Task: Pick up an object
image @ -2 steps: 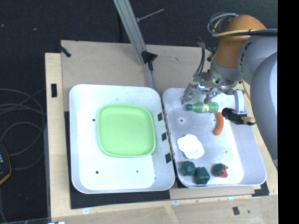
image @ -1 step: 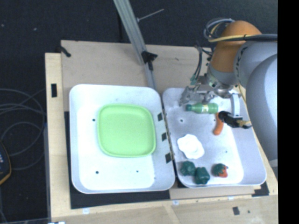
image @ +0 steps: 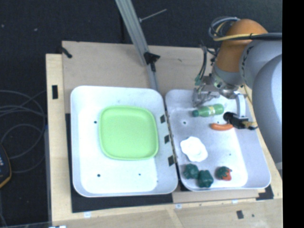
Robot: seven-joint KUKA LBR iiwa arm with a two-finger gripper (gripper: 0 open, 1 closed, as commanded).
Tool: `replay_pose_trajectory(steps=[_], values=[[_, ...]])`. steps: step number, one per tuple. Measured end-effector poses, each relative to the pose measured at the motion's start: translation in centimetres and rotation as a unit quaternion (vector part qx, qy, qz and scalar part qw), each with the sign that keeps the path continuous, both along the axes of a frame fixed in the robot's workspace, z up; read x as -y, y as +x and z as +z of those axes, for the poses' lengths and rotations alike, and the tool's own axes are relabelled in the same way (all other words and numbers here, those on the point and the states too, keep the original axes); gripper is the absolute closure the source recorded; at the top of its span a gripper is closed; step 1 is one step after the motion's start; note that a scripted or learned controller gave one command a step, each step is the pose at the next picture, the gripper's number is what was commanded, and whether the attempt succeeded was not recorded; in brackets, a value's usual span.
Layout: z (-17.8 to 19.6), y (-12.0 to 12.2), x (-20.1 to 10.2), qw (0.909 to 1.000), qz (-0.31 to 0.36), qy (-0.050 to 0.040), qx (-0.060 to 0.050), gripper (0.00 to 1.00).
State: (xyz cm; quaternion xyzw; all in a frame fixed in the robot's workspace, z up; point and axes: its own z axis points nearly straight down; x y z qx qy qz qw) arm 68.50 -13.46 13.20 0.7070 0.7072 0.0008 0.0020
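- The green bottle (image: 208,111) is the likeliest target. It lies on its side in the 12 o'clock part of the right bin (image: 242,148), long axis running 9 to 3.
- The gripper (image: 205,95) hangs just at the bottle's 12 o'clock, close above it. I cannot tell from this slanted view whether it is open or closed, and nothing can be seen held in it.
- Main risk, as I judge it: a round bottle lying flat can roll toward 6 o'clock if the descent lands off its centre line, so the close would catch nothing.
- If the grip falls on the narrow cap end at 9 o'clock, the bottle may pivot and slip out on the lift.
- The bin's far wall is near the gripper at 12 o'clock. A drop too far that way could strike the wall or the rim.
- The orange carrot (image: 221,126) lies near the bottle at its 4 o'clock. A rolling bottle could knock it, or a wide grasp could clip it.
- The white lump (image: 194,148) at 6 o'clock, and the dark green pieces (image: 198,175) beyond it, lie well apart and are little threatened.
- The green plate (image: 128,132) in the left bin (image: 85,127), off at 9 o'clock, plays no part.
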Motion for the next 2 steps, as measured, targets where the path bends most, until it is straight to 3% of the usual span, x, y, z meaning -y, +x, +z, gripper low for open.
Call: replay_pose_trajectory(steps=[1, 2], values=[[6.3, 0.3, 0.0, 1.0, 0.0, 0.0004, 0.001, 1.0], [7.8, 0.4, 0.0, 1.0, 0.0, 0.0008, -0.001, 1.0]])
